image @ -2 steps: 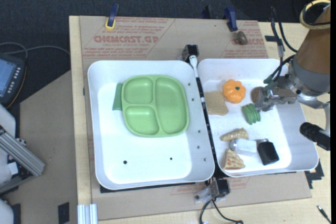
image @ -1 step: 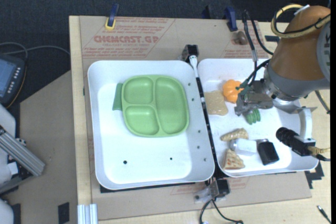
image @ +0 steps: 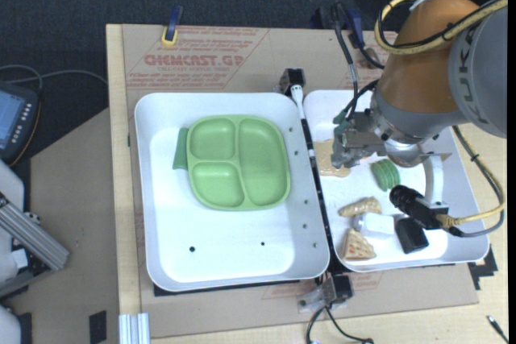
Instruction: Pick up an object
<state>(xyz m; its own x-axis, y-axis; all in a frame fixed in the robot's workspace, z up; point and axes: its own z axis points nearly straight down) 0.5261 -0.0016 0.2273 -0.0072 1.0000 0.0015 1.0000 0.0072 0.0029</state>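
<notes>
My gripper (image: 345, 151) hangs low over the left part of the right bin (image: 322, 105), under the orange wrist band. Just below it lies a tan food piece (image: 331, 165), partly hidden by the gripper. A green ribbed toy (image: 385, 172) lies to its right. Nearer the front lie a tan bread-like piece (image: 359, 209), a small white piece (image: 372, 225) and a triangular sandwich-like piece (image: 359, 246). Nothing is seen between the gripper's fingers.
The left bin (image: 161, 197) holds a green divided plate (image: 239, 162) with a darker green piece (image: 180, 149) at its left edge. A black divider rail (image: 313, 173) runs between the bins. Cardboard (image: 193, 60) lies behind them.
</notes>
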